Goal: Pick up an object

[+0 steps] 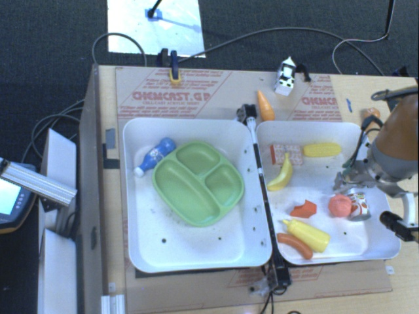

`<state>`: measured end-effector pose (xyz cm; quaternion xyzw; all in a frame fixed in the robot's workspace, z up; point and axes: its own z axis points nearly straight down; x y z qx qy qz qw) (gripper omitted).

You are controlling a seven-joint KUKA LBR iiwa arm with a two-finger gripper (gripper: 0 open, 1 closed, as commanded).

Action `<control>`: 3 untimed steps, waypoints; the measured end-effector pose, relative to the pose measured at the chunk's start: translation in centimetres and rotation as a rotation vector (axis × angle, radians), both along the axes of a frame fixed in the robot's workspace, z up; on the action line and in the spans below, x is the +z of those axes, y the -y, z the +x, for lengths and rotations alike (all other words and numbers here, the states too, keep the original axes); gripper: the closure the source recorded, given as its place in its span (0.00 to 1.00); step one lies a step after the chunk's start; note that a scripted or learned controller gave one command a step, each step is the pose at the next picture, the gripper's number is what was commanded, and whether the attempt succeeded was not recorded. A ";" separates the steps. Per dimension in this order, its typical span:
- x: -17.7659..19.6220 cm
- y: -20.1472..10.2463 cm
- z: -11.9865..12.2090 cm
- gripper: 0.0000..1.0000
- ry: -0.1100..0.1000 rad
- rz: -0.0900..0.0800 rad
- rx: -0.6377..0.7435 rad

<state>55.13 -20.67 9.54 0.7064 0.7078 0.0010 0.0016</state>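
Note:
The right bin (376, 244) holds a banana (282, 174), a yellow oblong toy (321, 150), a small red piece (304, 209), a pink-red round toy (340, 205), a yellow bottle (308, 234) and an orange sausage (295, 246). The arm (399, 142) comes in from the right, over the bin's right side. My gripper (351, 190) is low in that bin, just above and to the right of the pink-red round toy. A shiny red and white item (359, 207) lies beside that toy, under the gripper.
The left bin (141, 241) holds a green divided plate (196, 182) and a blue and white bottle (154, 155). An orange carrot toy (265, 106) and a black and white figure (285, 76) lie on the board behind the bins. A clamp bar (258, 162) runs between the bins.

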 end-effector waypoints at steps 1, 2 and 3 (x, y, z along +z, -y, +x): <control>0.0 0.0 0.0 0.00 0.000 0.000 0.000; -1.1 -1.5 -1.6 0.00 -0.003 0.001 -0.001; 0.0 -1.5 -1.5 1.00 0.000 0.001 -0.001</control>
